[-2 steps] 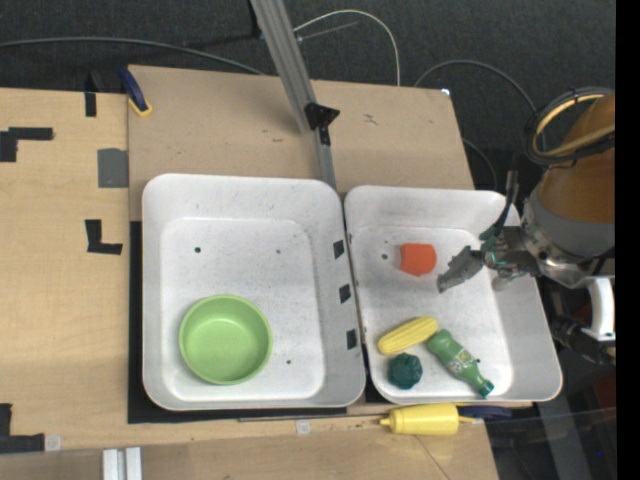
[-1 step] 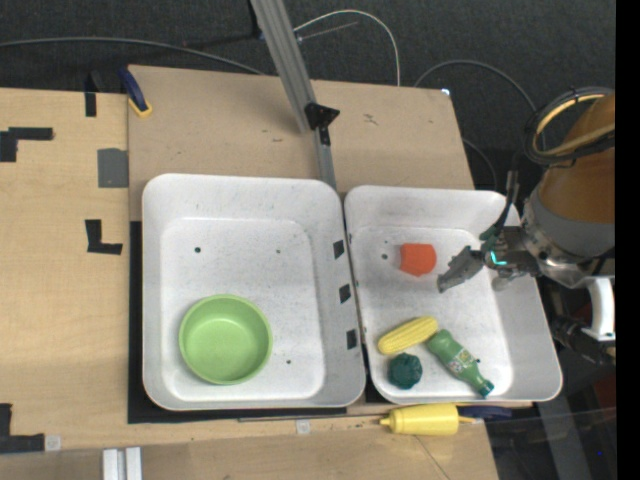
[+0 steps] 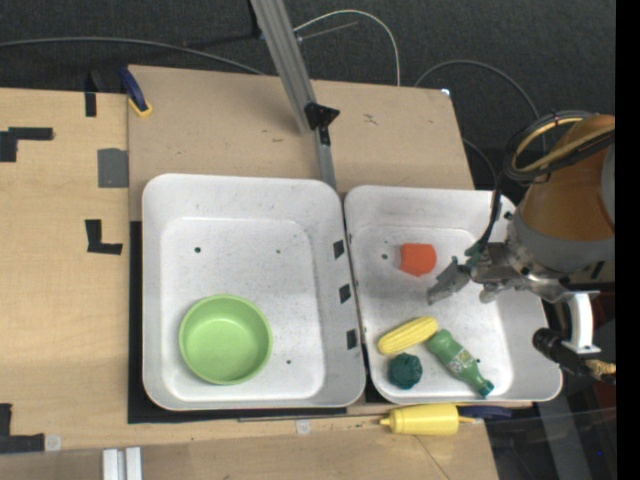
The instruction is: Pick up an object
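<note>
camera view: nothing was yet lifted. the gripper (image 3: 452,280) was seen open and empty in the right bin (image 3: 520,380), just beside the orange block (image 3: 418,259); grasping was left to be done.

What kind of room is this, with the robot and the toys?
Probably a robot lab. A robot arm reaches over two white bins on a wooden bench, with toy food like corn to grab, and cables trailing on the floor.
</note>
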Robot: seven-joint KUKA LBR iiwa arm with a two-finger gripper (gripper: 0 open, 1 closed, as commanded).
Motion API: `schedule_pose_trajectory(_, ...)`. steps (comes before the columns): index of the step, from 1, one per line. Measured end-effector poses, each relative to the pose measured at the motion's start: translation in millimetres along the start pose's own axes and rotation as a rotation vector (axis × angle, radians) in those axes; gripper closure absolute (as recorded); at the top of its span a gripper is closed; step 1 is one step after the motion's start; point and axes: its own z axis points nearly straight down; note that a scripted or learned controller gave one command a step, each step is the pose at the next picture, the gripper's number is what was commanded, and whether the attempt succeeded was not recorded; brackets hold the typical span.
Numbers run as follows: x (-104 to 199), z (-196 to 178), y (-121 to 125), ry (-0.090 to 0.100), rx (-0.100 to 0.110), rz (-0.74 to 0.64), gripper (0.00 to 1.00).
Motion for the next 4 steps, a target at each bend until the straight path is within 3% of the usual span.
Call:
schedule_pose_trajectory(2,6,102,2,0.001,0.002,-0.001,0.00)
schedule_pose_trajectory(3,6,89,3,0.002,-0.001,-0.001,1.00)
schedule_pose_trajectory(4,-3,40,-2,-0.001,-0.008,0.001,1.00)
